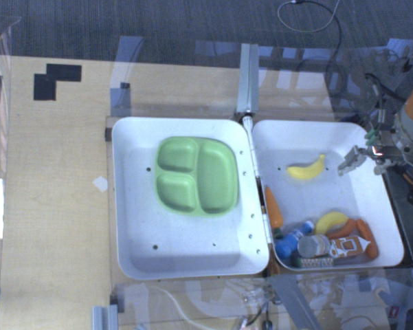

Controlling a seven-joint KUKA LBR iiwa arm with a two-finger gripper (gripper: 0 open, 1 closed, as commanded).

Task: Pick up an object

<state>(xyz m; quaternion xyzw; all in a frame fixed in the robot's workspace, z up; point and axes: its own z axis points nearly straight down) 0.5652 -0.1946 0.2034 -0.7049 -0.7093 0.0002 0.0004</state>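
In the right bin (357, 198) a yellow banana (306, 170) lies alone near the middle. An orange carrot (273, 208) rests along the bin's left wall. Piled at the front are a blue-capped bottle (293, 243), a yellow lemon-like fruit (331, 221) and an orange packet (354, 243). My gripper (363, 163) hangs over the bin's right rim, to the right of the banana and apart from it. It is open, with nothing between its fingers.
The left bin (134, 246) holds a green divided plate (196, 174). A metal divider post (246, 81) stands behind the seam between the bins. Cables and arm parts crowd the right side beyond the right bin.
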